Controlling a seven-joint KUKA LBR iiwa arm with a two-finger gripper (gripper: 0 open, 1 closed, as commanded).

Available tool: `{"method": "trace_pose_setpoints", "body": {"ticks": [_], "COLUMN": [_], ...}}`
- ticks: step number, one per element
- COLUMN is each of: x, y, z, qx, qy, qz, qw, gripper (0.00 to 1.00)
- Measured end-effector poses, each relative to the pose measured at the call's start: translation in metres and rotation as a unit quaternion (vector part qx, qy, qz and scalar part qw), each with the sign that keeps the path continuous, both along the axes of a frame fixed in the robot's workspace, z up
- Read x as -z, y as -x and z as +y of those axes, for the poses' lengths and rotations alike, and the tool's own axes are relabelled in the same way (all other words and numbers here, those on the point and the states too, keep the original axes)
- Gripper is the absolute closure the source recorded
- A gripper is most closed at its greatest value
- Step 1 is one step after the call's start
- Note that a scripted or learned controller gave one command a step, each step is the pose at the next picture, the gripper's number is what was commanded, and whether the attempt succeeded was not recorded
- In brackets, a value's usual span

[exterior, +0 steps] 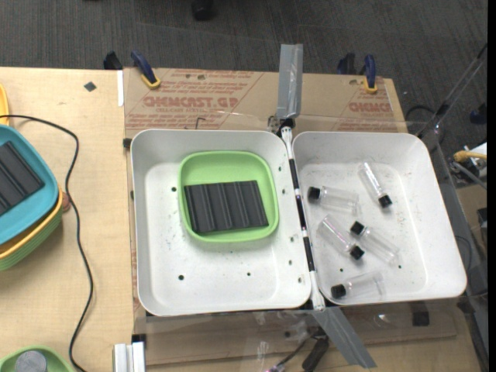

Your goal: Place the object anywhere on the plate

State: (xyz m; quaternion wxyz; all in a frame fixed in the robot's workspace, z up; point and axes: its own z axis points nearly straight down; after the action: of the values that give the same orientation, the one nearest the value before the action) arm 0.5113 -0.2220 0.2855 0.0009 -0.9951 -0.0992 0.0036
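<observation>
Five clear vials with black caps lie scattered in the right bin (434, 208). Green plate (229, 169) sits in the left bin (155, 270), dark ridged insert (226, 206) on it. State of fingers: cannot tell. Judgement: choose the isolated vial (373, 183), grip mid-body across its axis.

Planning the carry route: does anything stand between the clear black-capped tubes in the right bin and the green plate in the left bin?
Only the bins' adjoining rims lie between the clear plastic tubes and the green square plate. A black ribbed mat covers the plate's middle.
</observation>
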Motion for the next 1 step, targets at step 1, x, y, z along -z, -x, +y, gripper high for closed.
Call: {"method": "trace_pose_setpoints", "body": {"ticks": [1], "x": [0.0013], "y": [0.0189], "z": [-0.0001], "qx": [0.000], "qy": [0.0000], "qz": [-0.001], "qw": [1.0000], "gripper": [0.00]}}
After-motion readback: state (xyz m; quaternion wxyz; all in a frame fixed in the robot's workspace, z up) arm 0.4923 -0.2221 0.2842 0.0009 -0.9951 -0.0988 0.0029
